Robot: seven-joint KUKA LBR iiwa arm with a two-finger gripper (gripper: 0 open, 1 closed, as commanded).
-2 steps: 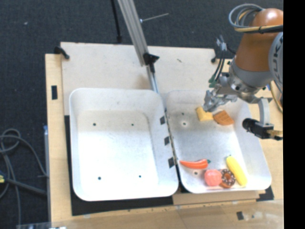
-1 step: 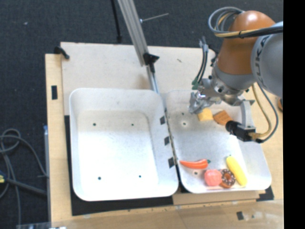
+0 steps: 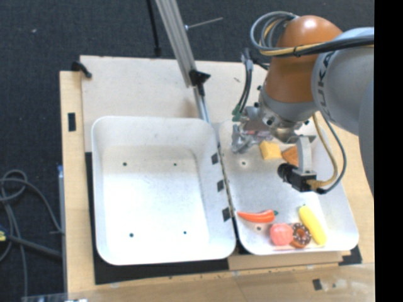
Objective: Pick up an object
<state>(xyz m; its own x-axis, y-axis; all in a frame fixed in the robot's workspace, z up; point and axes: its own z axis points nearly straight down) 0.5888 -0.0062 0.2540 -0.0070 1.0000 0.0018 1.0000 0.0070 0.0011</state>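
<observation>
The arm (image 3: pixel 327 61) comes in from the upper right of the frame, grey with that big orange dome sitting over the far end of the right bin (image 3: pixel 327 197). The gripper (image 3: pixel 242 140) hangs down at the upper left corner of that bin, right by the divide between the two bins, and its metal tip sits just above the bin floor. Honestly can't tell if the fingers are open or closed, the tip is a small blurry grey lump from this angle. Nothing visible between them either.

Stuff in the right bin: a yellow block (image 3: pixel 271 150) and an orange piece (image 3: pixel 291 154) just right of the gripper, partly tucked under the wrist. They're touching or close to it, hard to say. Along the bottom edge of the bin there's a red-orange pepper (image 3: pixel 256 216), then a pink ball (image 3: pixel 281 234), a dark brownish thing (image 3: pixel 301 234) right next to it, and a yellow banana (image 3: pixel 312 224) lying tilted at the lower right. Those four are well apart from the gripper.

The left bin (image 3: pixel 157 187) takes up the middle left of the frame. A black cable (image 3: pixel 327 162) loops down from the wrist over the right bin. A silver pole (image 3: pixel 179 36) slants in from the top centre.
</observation>
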